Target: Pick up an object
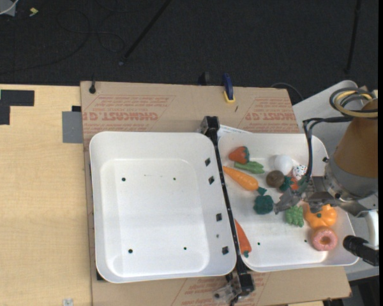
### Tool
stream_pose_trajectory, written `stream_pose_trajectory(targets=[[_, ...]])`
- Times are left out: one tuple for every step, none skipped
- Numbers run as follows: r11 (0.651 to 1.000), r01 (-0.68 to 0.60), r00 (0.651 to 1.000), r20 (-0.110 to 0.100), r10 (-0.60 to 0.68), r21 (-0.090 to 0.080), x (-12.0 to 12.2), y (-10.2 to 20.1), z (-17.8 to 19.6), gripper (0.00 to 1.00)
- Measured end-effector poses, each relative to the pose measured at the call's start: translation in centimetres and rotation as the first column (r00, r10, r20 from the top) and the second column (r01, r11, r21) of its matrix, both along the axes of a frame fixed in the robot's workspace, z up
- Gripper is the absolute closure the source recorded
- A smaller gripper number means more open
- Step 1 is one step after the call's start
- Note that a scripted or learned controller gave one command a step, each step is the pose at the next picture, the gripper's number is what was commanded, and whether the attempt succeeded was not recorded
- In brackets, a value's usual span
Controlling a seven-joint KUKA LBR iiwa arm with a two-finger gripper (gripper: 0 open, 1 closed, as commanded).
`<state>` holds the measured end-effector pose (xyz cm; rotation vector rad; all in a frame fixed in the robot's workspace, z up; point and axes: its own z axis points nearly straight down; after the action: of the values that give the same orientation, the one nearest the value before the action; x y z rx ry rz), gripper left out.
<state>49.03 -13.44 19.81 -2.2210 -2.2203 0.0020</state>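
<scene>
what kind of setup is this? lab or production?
Likely a robot grasping lab bench: two white bins on cardboard, toy food such as a carrot and donut, loose cables on dark floor behind.

Beyond my table of pale wood, the far floor lies dark, strewn with cables. A cardboard sheet covers the middle.

Camera view: single fixed camera, mounted above the bench, looking down at a slant. Far enough to frame both white bins whole: left bin centre-frame, right bin toward the right. Dark floor lies along the top; the arm enters from the right.
</scene>
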Motion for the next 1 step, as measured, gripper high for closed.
stream_pose_trajectory(targets=[[1.000,-0.004,1.000,0.003,0.004,0.000,5.35,4.11,-11.54,0.00]])
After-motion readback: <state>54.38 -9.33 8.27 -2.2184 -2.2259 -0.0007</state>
